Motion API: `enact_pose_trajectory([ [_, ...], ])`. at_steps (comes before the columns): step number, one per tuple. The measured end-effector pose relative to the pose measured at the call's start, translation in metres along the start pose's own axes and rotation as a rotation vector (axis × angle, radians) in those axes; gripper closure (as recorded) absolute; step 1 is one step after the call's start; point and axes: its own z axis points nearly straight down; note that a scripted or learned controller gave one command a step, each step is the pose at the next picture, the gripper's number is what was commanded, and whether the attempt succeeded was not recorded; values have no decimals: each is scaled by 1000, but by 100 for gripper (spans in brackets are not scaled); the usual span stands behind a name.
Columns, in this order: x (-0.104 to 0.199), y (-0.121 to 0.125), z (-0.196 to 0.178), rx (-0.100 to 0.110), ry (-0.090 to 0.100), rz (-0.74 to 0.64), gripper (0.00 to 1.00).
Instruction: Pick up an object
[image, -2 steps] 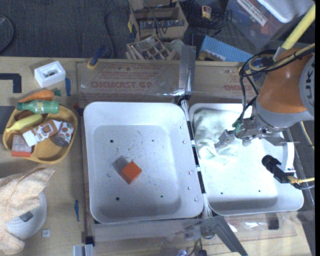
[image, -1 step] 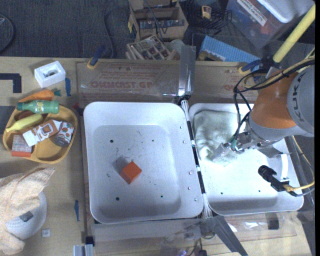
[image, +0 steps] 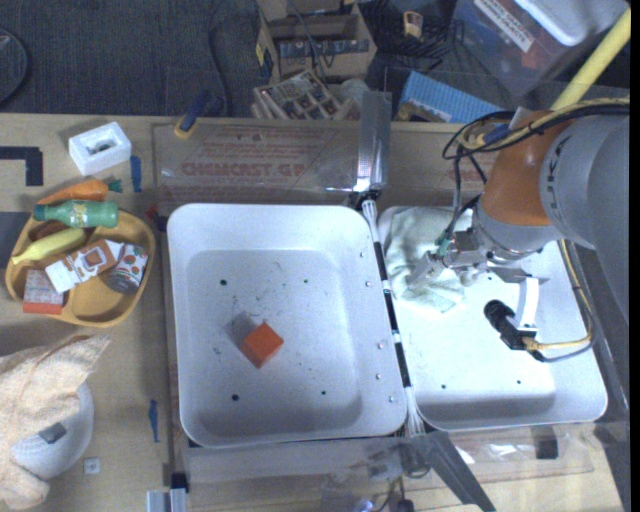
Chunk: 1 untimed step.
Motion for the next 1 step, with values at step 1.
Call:
enact_pose_trajectory([
  [1,-2,51,2,7,1,-80,0],
])
